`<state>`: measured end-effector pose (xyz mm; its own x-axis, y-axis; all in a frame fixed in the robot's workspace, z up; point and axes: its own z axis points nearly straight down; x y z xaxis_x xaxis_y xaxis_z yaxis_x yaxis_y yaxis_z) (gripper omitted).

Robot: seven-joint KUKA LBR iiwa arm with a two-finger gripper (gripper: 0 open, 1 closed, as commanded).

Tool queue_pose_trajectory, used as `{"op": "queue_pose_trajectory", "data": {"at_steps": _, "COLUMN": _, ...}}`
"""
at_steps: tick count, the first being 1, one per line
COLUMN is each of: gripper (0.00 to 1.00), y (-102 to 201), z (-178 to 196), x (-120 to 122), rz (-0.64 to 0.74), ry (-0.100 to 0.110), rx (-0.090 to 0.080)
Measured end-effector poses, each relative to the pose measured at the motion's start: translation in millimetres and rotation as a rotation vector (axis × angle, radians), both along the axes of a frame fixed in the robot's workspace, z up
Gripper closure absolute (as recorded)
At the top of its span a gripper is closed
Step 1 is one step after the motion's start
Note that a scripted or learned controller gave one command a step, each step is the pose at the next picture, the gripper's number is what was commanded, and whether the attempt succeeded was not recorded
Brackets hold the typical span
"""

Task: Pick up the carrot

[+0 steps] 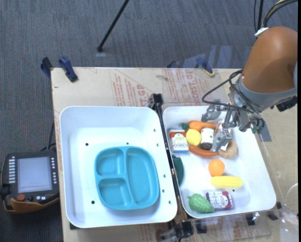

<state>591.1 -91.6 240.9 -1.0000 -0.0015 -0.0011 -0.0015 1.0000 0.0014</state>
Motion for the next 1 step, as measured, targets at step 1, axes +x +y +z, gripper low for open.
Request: {"op": "queue_pose_trajectory", "data": {"at_steps": 1, "gripper": 0.0, "y": -44.9, "z": -153.9, "x": -24.8, "rz": -0.095, "ry": 0.008, "rx": 0.002}}
